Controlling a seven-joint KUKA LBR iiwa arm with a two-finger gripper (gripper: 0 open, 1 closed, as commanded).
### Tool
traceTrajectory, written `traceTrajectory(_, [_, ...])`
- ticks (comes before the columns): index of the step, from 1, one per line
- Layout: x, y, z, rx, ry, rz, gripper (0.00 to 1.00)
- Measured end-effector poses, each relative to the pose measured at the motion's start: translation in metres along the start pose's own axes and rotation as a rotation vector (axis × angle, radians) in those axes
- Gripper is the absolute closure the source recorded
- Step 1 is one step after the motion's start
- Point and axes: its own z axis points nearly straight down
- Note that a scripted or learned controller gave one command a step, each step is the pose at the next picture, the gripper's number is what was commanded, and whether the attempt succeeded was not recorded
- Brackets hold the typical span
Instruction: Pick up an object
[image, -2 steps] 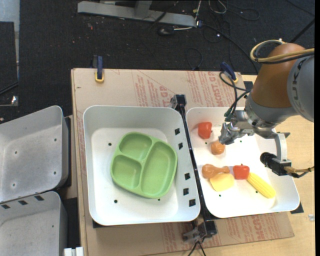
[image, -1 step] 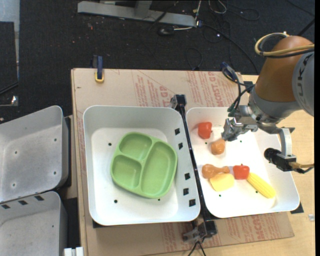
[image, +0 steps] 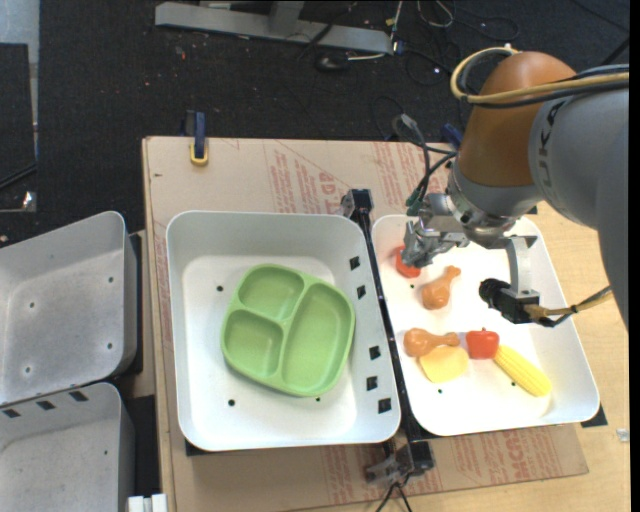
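The pincer (image: 425, 243) hangs low over the far left corner of the right bin (image: 575, 395), directly above a red piece (image: 406, 267) that lies against the bin's left wall; whether it is released or clenched cannot be told, as the wrist hides it. A drumstick (image: 439, 288) lies just beside, toward the near right, its long axis slanting from near-left to far-right. A second drumstick (image: 430, 342), cheese (image: 444, 366), tomato (image: 482, 344) and corn (image: 521, 370) lie nearer the camera. A green tray (image: 288, 330) occupies the left bin (image: 190, 420). The red piece appears the likeliest target.
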Motion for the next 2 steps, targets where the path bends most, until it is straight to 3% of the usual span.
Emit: traceTrajectory(2, [0.111, 0.032, -0.008, 0.0, 0.0, 0.0, 1.0])
